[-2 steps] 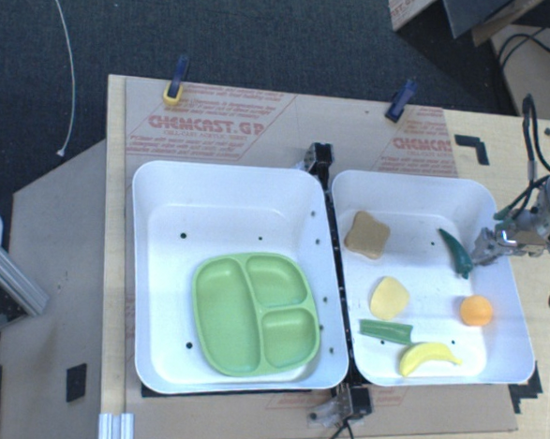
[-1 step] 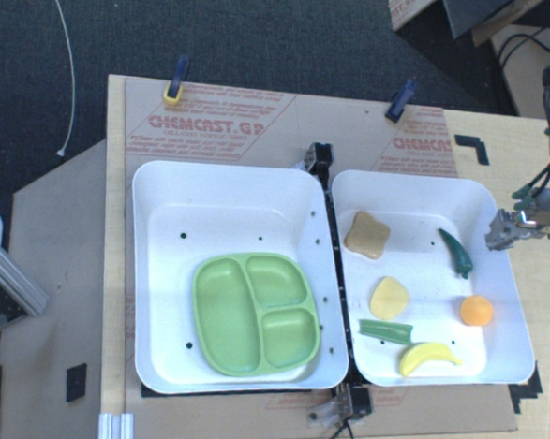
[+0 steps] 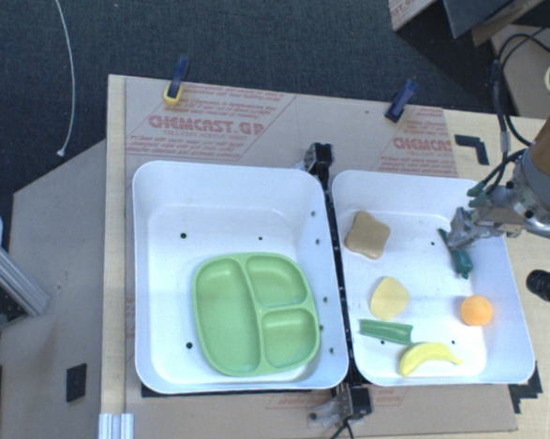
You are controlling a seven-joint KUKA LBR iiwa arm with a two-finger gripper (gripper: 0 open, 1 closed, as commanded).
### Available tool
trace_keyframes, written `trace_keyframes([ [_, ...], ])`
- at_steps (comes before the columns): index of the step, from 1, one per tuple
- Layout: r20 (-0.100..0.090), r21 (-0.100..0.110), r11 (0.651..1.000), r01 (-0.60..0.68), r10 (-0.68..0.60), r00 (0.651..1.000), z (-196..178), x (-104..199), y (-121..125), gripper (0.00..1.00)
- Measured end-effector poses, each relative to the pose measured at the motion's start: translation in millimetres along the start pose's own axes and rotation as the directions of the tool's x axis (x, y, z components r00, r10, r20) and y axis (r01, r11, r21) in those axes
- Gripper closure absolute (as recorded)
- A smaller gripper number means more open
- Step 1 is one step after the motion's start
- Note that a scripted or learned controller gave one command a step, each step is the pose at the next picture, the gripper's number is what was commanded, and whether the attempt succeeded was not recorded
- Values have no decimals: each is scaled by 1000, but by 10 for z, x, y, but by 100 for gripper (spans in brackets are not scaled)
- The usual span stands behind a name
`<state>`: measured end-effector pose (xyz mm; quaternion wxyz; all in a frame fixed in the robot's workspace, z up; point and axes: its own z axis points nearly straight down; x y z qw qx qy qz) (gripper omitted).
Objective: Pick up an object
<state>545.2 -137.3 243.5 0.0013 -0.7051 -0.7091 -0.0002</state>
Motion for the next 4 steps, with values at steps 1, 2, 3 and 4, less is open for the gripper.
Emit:
trace_keyframes([
  [1,-1,2,1000,-3,3,1000,123,567,-69,100],
  [2,0,2,1000,-2,2,1000,136,1006,-193,100],
  [3,-1,1,1000,1,-1,1000,77,1568,-312,100],
  [4,1,-1,1000,1,-1,1000,81,2150,-343,100],
])
